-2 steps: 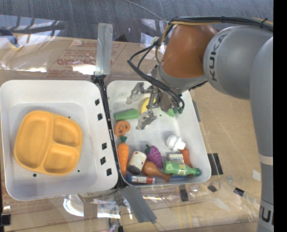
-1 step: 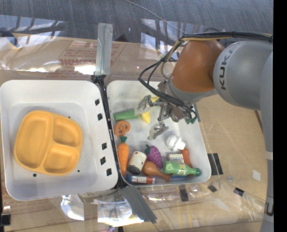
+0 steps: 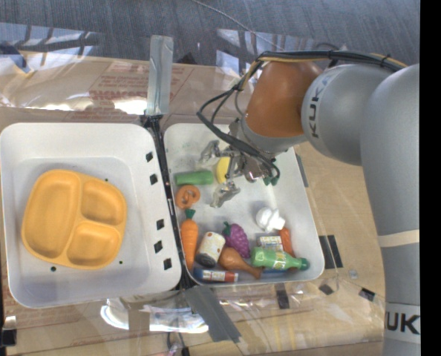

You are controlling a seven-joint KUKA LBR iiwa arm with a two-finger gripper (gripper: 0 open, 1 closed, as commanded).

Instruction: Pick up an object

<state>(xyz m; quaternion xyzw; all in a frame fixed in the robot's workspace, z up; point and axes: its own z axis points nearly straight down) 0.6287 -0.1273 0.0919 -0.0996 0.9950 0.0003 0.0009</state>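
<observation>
— Where the arm (image 3: 332,117) reaches in from the right, what sits under it?

— Its tool (image 3: 228,170) hangs over the upper part of the right bin (image 3: 309,228). A yellow piece, a banana (image 3: 222,169) by the look of it, sits right at the metal fingers (image 3: 225,193). I cannot tell whether the tool is released or clenched, or whether the banana is truly between the fingers; the fingers and the wrist crowd that spot.

— And what lies close by?

— A green pod (image 3: 194,176) lies just left of the tool, near the bin's left wall. Below it rests an orange slice (image 3: 188,196), just left of the lower fingertip. Both look apart from the tool.

— The rest of that bin?

— Further down, well apart from the tool: a carrot (image 3: 189,236) along the left wall, a purple bunch of grapes (image 3: 237,237), a white piece (image 3: 268,218), a green bottle (image 3: 278,259) lying on its side, a brown drumstick (image 3: 237,261) and a small marker-like thing (image 3: 214,276) along the lower edge.

— The other bin?

— The left bin (image 3: 12,162) holds a yellow tray (image 3: 72,217) with three compartments, lying flat. Both bins rest side by side on the tabletop (image 3: 79,87), which is covered with brown cardboard and clear film.
</observation>
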